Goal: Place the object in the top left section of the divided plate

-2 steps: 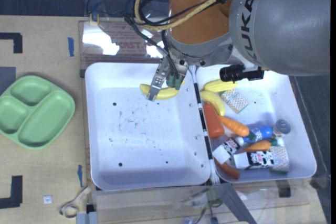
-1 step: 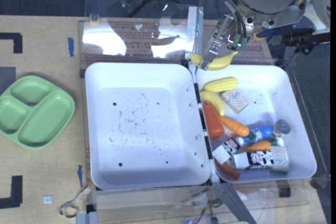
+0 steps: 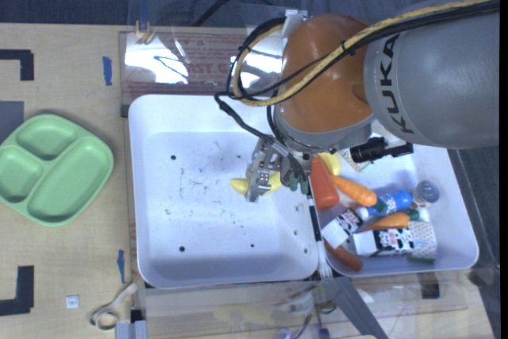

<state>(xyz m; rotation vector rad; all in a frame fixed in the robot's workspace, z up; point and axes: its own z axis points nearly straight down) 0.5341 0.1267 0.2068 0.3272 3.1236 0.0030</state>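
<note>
A green divided plate [image 3: 55, 168] lies on the bench at the far left, outside the bins; its top left section [image 3: 49, 135] holds nothing. My gripper [image 3: 260, 185] hangs over the right part of the left white bin [image 3: 198, 226], pointing down. A small yellow object [image 3: 241, 186] sticks out on both sides of the fingers, and the gripper is shut on it. The orange wrist band and grey arm cover the bin's far right corner.
The right bin [image 3: 464, 242] holds several toy foods: a red piece [image 3: 324, 182], an orange carrot [image 3: 353, 189], a blue bottle [image 3: 394, 199], a cow-patterned carton [image 3: 397, 238] and a sausage [image 3: 343, 256]. A shiny plastic sheet [image 3: 182, 59] lies behind the left bin.
</note>
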